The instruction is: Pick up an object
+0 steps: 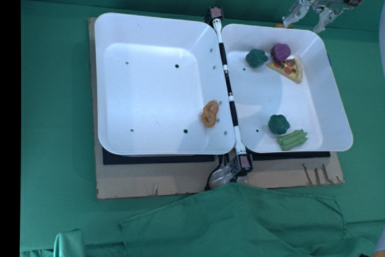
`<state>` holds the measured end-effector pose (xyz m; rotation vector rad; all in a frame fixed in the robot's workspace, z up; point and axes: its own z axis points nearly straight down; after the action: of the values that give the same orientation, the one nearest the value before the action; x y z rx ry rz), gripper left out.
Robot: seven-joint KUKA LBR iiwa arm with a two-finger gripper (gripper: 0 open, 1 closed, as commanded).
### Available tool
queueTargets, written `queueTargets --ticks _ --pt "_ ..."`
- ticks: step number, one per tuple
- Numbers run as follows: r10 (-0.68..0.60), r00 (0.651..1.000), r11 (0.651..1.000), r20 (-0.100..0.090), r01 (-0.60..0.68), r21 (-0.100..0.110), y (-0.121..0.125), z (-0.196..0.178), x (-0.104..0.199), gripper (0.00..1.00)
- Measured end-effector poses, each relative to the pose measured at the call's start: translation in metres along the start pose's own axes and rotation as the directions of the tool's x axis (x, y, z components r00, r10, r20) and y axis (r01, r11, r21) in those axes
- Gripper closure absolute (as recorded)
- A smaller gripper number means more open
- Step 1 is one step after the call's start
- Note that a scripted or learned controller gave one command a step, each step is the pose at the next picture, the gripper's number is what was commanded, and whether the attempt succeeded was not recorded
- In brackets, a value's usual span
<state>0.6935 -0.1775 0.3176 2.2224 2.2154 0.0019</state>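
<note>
Green desk: your gripper (306,16) hovers past the right bin's (337,123) far rim, jaws spread, nothing between them.

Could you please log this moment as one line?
pincer open, above right bin's far edge | holding nothing | pretzel in left bin

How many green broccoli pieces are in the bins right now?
2, both in the right bin: one broccoli near its far edge beside the purple piece, another broccoli near the front, just above the green beans.
</note>
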Motion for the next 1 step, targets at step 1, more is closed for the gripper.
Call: queueTargets --ticks 1 --pt "-0.001 1.000 1.000 0.001 0.001 0.003 0.0066 0.0287 0.0029 0.00"
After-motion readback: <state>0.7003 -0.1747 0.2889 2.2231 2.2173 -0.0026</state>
